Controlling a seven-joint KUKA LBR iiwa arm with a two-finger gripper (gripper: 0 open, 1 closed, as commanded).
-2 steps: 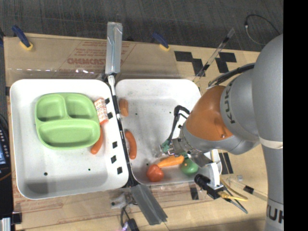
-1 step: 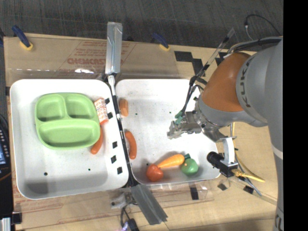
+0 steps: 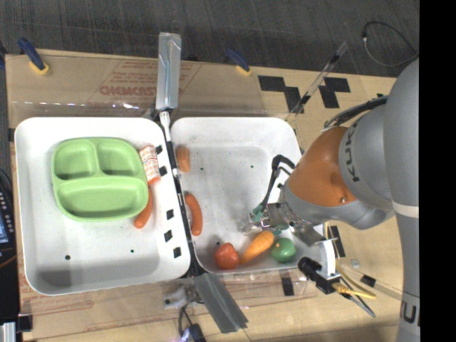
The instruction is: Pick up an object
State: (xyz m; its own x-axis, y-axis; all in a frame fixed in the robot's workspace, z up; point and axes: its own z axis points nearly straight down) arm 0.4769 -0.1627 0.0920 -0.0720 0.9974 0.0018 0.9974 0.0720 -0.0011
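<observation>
Two white bins (image 3: pixel 43 262) on a tan cardboard-coloured tabletop (image 3: pixel 214 73) printed with faded red lettering and black block marks; the left bin holds a light green divided tray (image 3: pixel 100 180), an orange sausage-shaped piece (image 3: pixel 144 216) and a small red-and-white labelled item (image 3: pixel 149 164). In the right bin: a red tomato (image 3: pixel 226 256), orange carrot (image 3: pixel 258 246), green round piece (image 3: pixel 283 249), two more orange pieces (image 3: pixel 194 214). Arm (image 3: pixel 370 169) grey with an orange band.

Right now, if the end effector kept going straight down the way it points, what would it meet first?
Most likely the carrot, which lies just below the end effector in the right bin, with the green toy beside it. Depth is unclear from this slanted view, so it could reach bare bin floor instead.
</observation>
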